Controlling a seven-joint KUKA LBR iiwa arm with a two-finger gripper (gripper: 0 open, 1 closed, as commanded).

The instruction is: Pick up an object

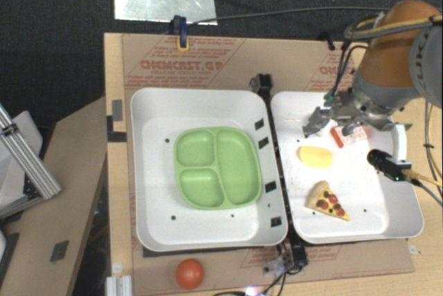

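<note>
Nearest the camera, a small red-orange ball [190, 273] sits on the bench [83, 170] in front of the left bin [149, 149], outside both bins. That left bin holds a green divided tray [217, 167] with three compartments, lying flat near the bin's middle.

Over in the right bin [394, 211], a toy pizza slice [328, 202] with red toppings lies toward the front, its point aimed at the bin's front right. Just behind it, and apart from it, rests a pale yellow rounded piece [315, 157] (what it is meant to be I cannot make out). A small red and white item [347, 137] lies further back, right beside the claw.

From the right the grey arm [405, 59] with its orange band reaches in, and its claw [338, 120] hangs over the rear part of the right bin, above and behind the yellow piece. Its fingers appear spread, with nothing clearly between them; the red and white item lies beside them rather than in their grip.

Behind the bins, brown cardboard with red lettering [180, 65] covers the bench, and a blue clamp [180, 30] stands at its back edge.
</note>
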